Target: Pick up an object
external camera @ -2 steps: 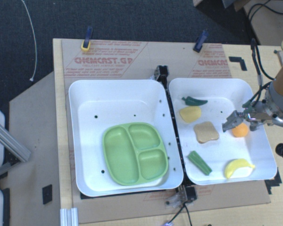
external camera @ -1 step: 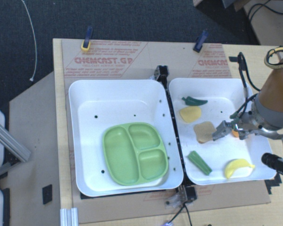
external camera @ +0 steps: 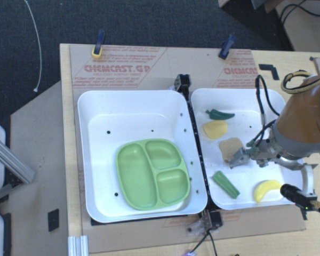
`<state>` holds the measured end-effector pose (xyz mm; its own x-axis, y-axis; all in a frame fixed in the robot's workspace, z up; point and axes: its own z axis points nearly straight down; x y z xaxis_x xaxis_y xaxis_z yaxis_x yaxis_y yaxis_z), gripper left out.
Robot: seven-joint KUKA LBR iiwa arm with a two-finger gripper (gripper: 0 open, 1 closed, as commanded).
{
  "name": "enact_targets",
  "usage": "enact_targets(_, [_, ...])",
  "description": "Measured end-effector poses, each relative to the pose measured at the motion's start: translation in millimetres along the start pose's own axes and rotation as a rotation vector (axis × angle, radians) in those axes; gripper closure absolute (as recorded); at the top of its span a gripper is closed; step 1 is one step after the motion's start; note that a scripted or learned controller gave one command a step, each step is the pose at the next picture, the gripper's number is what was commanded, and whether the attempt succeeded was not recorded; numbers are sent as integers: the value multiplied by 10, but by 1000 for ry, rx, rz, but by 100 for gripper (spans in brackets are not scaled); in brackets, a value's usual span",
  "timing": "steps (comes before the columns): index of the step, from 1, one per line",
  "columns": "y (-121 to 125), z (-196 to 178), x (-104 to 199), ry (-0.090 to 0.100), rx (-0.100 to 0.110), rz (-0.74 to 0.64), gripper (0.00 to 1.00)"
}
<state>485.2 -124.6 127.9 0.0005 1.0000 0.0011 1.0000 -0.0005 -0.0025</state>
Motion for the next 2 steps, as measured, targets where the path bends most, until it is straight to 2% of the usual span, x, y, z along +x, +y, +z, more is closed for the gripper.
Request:
enact_targets(1, [-2,453,4,1,0,1,0])
enact_targets(2, [8,329,10,0,-4,0,100])
